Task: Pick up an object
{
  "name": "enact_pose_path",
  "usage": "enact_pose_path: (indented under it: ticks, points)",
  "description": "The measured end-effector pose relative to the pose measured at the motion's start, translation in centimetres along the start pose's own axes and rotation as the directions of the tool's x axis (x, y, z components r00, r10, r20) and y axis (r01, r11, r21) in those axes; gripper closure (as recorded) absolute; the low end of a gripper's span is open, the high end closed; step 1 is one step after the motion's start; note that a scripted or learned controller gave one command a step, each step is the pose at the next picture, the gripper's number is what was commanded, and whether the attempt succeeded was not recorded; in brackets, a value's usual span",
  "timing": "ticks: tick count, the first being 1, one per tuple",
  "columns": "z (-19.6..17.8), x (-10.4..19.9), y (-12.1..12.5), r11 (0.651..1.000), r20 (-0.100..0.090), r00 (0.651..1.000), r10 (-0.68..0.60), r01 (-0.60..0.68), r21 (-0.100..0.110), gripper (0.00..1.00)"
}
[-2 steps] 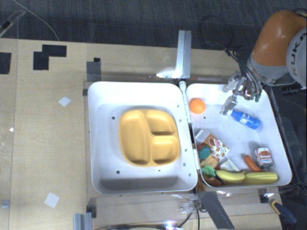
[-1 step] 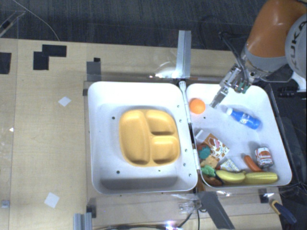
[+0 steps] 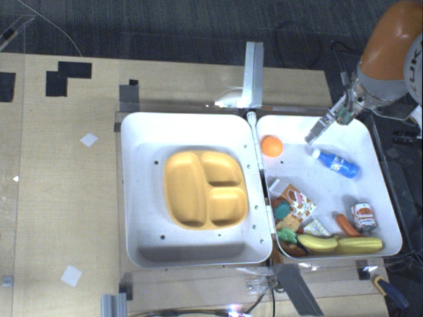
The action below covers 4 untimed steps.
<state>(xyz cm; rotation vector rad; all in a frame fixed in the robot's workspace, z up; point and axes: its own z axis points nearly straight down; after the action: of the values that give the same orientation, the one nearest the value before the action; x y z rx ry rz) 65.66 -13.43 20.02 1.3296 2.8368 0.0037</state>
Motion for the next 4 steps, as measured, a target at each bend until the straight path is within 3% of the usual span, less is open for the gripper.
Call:
enact_pose_path:
  ticks: [1,2,3,4]
  points:
    - [6.7,-2.5,-0.9,0.991,-0.003,0.991,0.131,-0.131,0.003,0.00]
    - [8.5,0.3,2.0,0.974,-0.002,0.974,0.226,-0.226,0.000,0.00]
    - [7.3,1.2,-0.6,0.920,-0.001,0.920,0.392,-0.392,0.001,0.00]
    - [9.8,-4.8,-4.8,0.927,0.000,0.927,0.375,-0.375,0.005,0.00]
